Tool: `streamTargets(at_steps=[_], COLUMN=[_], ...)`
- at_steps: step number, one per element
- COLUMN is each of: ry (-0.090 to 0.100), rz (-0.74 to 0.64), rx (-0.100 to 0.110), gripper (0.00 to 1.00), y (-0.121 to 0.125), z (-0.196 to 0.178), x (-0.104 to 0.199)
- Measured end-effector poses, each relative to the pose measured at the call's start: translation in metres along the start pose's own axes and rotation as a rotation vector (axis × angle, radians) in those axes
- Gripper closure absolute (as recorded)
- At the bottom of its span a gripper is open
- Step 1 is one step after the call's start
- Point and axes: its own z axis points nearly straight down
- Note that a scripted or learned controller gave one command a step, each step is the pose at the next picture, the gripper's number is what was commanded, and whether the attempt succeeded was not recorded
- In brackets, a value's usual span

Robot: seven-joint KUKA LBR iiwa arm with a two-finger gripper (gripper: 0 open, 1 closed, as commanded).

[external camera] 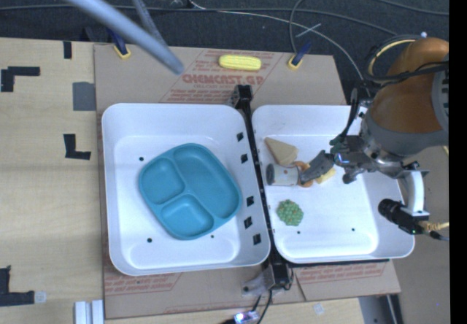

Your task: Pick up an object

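Fingers (pixel 315 169) point left and down into the right bin (pixel 365 238), their dark tips just beside a small orange-yellow piece (pixel 323 176) and a grey cylinder (pixel 283 174); whether they are spread or pressed together cannot be told, and nothing shows clearly between them. Behind them the wrist runs right to the arm (pixel 405 114), whose grey body and orange band hang over the bin's right edge.

In the right bin, a tan wedge (pixel 282 149) lies near the upper left, touching or just above the cylinder. A green lump (pixel 290 212) sits apart below them, nearer the middle.

The left bin (pixel 120 191) holds a blue divided tray (pixel 190 190), lying tilted in the middle.

Both bins rest on cardboard (pixel 211 78) on the worktop (pixel 44 169). A yellow piece (pixel 239 63) lies on the cardboard above the bins.
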Motion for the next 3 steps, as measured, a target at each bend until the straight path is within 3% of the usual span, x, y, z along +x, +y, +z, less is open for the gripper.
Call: streamTargets(at_steps=[1,3], ry=[-0.002,-0.001], rz=[-0.004,-0.002], rx=[-0.012,-0.008], gripper=[0.0,0.0], y=[0.003,-0.001], z=[-0.006,0.119], x=[0.0,-0.008])
